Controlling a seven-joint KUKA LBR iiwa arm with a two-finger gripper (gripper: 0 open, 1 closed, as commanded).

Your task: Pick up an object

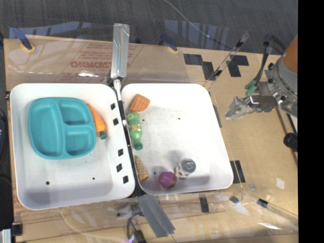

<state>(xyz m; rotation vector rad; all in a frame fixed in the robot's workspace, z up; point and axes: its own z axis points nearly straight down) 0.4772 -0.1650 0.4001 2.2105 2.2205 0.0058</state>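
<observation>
Green bottle [134, 131] flat, possibly touching divider

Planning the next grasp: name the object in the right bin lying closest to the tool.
The small can with the silver lid, near the right bin's front edge. The purple piece beside it lies farther from the tool.

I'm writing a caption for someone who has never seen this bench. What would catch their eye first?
Probably the big teal divided tray in the left bin, with a toy carrot against its right side. Next, the small things along the right bin's edges: a green bottle by the divider and a purple ball near the front. The gripper hangs outside, right of that bin.
</observation>
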